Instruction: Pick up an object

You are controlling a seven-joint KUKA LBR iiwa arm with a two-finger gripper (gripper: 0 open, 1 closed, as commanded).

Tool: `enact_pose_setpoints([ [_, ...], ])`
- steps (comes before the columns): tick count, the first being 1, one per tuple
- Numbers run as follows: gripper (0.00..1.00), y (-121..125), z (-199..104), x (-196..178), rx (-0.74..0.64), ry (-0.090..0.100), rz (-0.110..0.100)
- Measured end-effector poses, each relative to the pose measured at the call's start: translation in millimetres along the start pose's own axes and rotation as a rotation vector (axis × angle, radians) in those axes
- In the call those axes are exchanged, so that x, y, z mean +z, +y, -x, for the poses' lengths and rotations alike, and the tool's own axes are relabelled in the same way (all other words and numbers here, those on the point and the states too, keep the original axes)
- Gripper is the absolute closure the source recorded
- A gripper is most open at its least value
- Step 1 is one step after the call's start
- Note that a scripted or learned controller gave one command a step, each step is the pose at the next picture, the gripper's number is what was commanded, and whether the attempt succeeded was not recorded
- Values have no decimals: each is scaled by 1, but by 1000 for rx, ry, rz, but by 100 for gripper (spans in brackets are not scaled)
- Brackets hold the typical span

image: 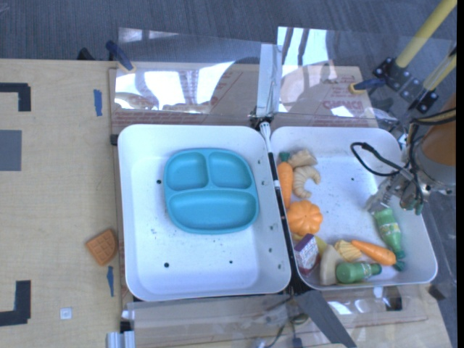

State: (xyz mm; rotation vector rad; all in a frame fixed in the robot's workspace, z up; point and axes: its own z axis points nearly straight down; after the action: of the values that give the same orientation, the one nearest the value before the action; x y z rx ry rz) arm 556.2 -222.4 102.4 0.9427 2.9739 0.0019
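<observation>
Along the bottom of the frame, nearest the camera, the front rim of the left bin [210,290] runs just above a strip of clear plastic and metal framing. That bin holds a blue divided plate [211,190], lying flat toward its upper middle with three compartments facing up.

To the right, touching it along a shared edge, sits the right bin [341,140], and this is where the toy food is piled. Against its left wall stands a carrot [286,180], with a pale croissant [304,168] just beside it at the upper left of the bin. Below them rests a small orange pumpkin [304,217], and under that a purple packet [307,252]. Along the bottom of the bin lie a green bottle [357,271], a second carrot [373,251] slanting above it, and a pale yellowish piece between them and the packet.

At the right side of this bin the hand [395,198] hangs low, its metal parts and a looping black cable crowding the view; I cannot tell whether it is open or closed. Just below it, close against the bin's right wall, lies another green bottle [389,228] with a pale label, tilted.

Out on the wooden tabletop [51,194], at the lower left of the frame, lies a small brown waffle [102,246].
</observation>
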Motion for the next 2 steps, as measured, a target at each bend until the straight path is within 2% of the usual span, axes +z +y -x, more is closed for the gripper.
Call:
enact_pose_setpoints([
  [1, 100, -40, -55, 11, 130, 8, -3],
  [2, 100, -40, -59, 11, 429, 10, -1],
])
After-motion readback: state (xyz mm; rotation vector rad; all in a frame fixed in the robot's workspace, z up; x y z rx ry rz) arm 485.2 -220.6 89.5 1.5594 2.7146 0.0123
